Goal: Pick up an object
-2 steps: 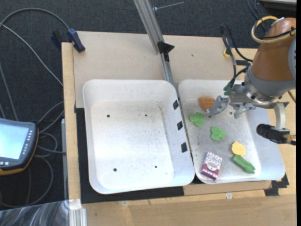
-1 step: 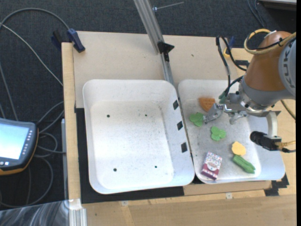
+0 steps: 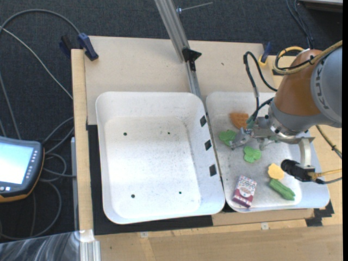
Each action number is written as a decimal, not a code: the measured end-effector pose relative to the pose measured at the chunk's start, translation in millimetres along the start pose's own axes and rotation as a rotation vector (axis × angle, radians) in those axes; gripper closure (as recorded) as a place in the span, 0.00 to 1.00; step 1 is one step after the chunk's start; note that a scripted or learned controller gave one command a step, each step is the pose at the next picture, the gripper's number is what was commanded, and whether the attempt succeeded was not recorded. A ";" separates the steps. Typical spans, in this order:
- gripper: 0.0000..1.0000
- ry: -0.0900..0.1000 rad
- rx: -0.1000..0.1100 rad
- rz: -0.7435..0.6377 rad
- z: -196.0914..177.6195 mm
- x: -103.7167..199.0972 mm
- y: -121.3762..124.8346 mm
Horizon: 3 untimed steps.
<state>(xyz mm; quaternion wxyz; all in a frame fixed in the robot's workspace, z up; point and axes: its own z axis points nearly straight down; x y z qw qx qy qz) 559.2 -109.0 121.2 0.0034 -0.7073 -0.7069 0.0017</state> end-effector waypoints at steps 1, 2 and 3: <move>1.00 0.000 -0.008 -0.001 -13.9 0.6 2.0; 1.00 -0.002 -0.013 -0.002 -58.3 6.1 3.8; 1.00 -0.002 -0.012 -0.002 -85.9 6.9 4.8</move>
